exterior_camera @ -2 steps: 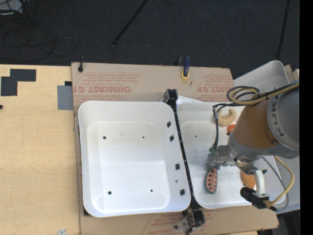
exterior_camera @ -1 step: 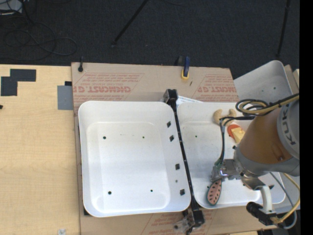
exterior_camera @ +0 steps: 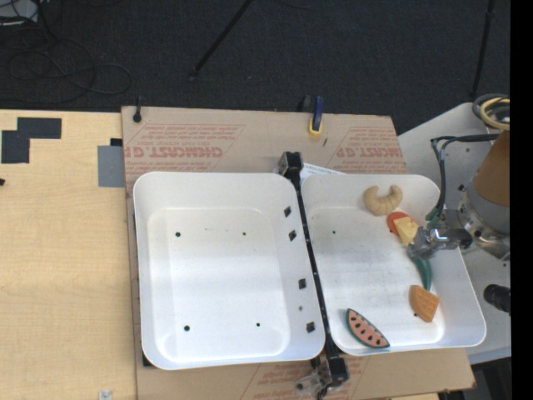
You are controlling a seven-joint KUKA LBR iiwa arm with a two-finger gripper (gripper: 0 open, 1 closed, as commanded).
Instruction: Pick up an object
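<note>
Gripper (exterior_camera: 423, 247): hanging low at right edge of right bin (exterior_camera: 366, 307), over yellow-and-red piece (exterior_camera: 403, 226); jaw state impossible to tell.
Candidates: croissant (exterior_camera: 382, 198) lying far; orange piece (exterior_camera: 424, 303) and watermelon slice (exterior_camera: 366, 329) lying near; green piece (exterior_camera: 425, 270) trailing just below fingers.
Doing it well: centring over one item, descending straight, avoiding bin wall.
Hard to make out: fingertips blurring into clutter; green piece's shape unclear.
</note>
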